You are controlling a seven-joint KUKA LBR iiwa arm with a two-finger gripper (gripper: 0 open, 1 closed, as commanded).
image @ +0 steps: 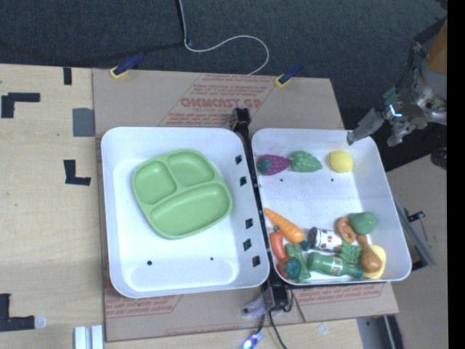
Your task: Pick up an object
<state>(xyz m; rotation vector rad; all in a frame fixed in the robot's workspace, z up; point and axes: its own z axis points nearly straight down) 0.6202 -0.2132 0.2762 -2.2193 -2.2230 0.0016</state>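
The right bin (378,195) holds toy foods. Along its far side lie a purple fruit (272,164), a green leafy piece (305,161) and a yellow lemon (339,161). An orange carrot (284,225) lies at the middle left, and a pile of several toys (330,253) fills the near right corner. My gripper (378,134) hangs over the bin's far right corner, just right of and above the lemon. It is open, with nothing between its two dark fingers (361,130).
The left bin (120,217) carries a green divided plate (182,193). A black hinge strip (249,195) runs between the bins. Cardboard (218,97) lies under both, with a white cable (218,46) behind it.
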